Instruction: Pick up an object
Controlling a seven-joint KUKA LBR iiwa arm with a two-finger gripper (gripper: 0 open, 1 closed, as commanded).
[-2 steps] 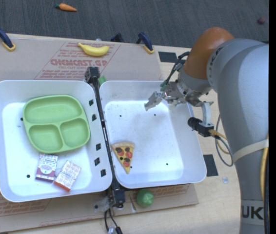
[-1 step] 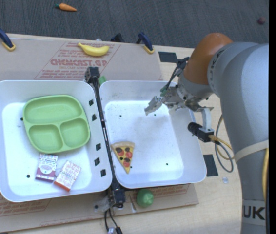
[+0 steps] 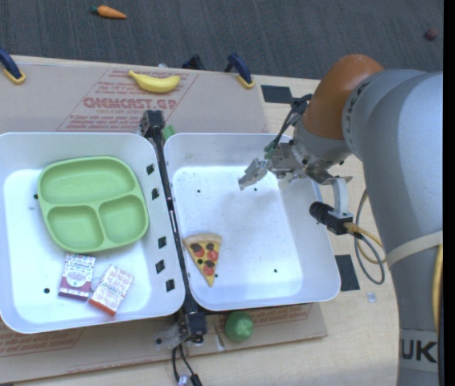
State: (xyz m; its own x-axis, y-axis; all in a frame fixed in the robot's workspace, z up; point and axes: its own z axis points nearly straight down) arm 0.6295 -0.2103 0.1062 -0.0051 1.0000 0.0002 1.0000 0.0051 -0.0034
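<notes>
A cardboard-topped bench [image 3: 235, 99] bears two white bins. The pizza [image 3: 204, 256] lies flat at the right bin's [image 3: 312, 276] near-left edge: a small toy wedge, probably light and stiff, best pinched across its sides. The gripper [image 3: 252, 175] hovers above, apparently empty, its opening unclear.

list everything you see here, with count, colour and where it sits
bins: 2, white, side by side on the bench
divided plate: 1, light green, left bin
small packets: 2, red and white, left bin, front, below the plate
pizza slice: 1, yellow with red dots, right bin, front left
banana: 1, yellow, on the cardboard behind the bins
ball: 1, green, in front of the right bin
carrot: 1, orange, on the floor, top left
clamps: 2, blue and yellow, cardboard's back edge
arm: 1, grey with orange band, from the right
gripper: 1, grey, over the right bin's back
</notes>
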